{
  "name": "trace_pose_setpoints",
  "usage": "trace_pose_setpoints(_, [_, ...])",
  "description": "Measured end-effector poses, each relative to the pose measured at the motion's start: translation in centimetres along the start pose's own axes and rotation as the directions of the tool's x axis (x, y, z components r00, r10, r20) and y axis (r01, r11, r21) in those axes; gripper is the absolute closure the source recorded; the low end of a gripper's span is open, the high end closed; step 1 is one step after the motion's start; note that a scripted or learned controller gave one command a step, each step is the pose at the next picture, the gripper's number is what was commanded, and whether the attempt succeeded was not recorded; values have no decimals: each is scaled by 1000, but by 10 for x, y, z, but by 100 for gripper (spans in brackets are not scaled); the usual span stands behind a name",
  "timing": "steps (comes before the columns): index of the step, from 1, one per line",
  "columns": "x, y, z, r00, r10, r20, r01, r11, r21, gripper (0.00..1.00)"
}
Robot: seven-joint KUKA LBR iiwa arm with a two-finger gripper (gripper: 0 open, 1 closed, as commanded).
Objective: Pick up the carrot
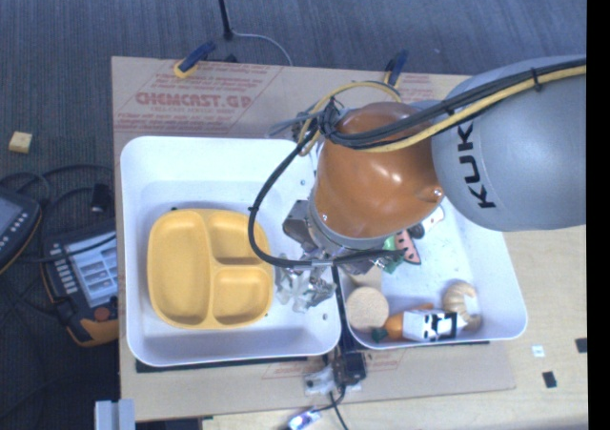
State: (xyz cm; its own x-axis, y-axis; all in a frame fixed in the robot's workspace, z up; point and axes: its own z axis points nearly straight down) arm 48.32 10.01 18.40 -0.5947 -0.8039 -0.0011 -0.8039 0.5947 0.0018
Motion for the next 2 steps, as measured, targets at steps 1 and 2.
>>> trace_pose_setpoints(1, [-90, 8, -15, 998, 63, 3, -63, 998, 2, 100])
trace_pose_setpoints(2, [-96, 49, -50, 978, 210, 2, -210, 978, 1, 100])
